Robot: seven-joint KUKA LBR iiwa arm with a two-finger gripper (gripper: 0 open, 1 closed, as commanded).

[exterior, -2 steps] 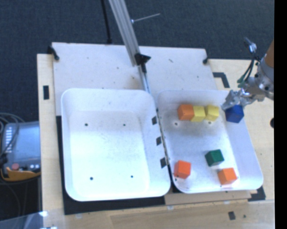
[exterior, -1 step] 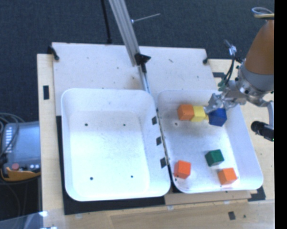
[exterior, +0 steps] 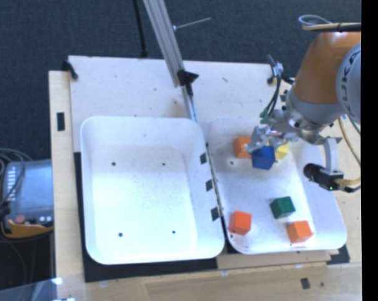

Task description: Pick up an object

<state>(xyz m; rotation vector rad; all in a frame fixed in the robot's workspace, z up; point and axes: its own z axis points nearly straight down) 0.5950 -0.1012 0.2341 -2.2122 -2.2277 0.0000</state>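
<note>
My gripper (exterior: 265,142) hangs over the far part of the right bin (exterior: 314,190). Directly below its tip sits a blue block (exterior: 263,159), with a yellow block (exterior: 282,152) at its right and an orange block (exterior: 241,147) at its left. Whether the blue block is held or just lies under the tip is unclear. Nearer the front of the same bin lie a green block (exterior: 281,206) and two more orange blocks (exterior: 240,221) (exterior: 299,231).
The left bin (exterior: 88,168) stands beside the right one, their rims meeting along the middle. A slanted metal rail (exterior: 166,33) rises from the bench behind the bins. Cables and a black fitting (exterior: 324,175) hang off the arm's wrist at the right.
</note>
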